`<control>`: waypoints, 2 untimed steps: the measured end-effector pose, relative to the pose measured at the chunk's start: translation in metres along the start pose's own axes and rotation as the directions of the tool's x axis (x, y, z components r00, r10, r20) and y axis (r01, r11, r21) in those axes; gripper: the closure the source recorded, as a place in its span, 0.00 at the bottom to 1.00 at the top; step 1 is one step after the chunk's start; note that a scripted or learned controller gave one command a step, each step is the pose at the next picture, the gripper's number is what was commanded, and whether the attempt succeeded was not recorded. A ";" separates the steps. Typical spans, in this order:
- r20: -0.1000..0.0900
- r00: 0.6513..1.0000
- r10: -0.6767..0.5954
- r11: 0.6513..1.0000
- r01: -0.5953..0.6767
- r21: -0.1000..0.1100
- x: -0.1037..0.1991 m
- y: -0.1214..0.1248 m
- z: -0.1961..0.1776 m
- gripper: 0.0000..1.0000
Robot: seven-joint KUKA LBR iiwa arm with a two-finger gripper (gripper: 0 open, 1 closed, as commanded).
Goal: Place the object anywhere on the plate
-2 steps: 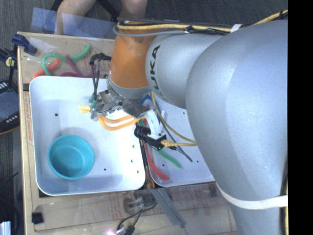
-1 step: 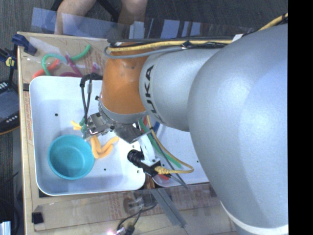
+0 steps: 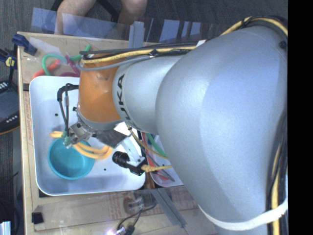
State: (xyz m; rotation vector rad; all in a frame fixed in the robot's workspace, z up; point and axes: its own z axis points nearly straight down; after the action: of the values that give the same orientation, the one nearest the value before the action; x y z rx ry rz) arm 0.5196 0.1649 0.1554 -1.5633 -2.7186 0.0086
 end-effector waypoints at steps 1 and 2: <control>0.003 0.981 -0.195 0.981 0.195 -0.004 -0.021 -0.003 -0.012 1.00; 0.002 1.000 0.000 1.000 0.000 -0.004 -0.022 0.005 -0.074 1.00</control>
State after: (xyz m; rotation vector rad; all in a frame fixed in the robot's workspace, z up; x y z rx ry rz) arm 0.5353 0.1482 0.2291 -1.5644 -2.7220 0.0049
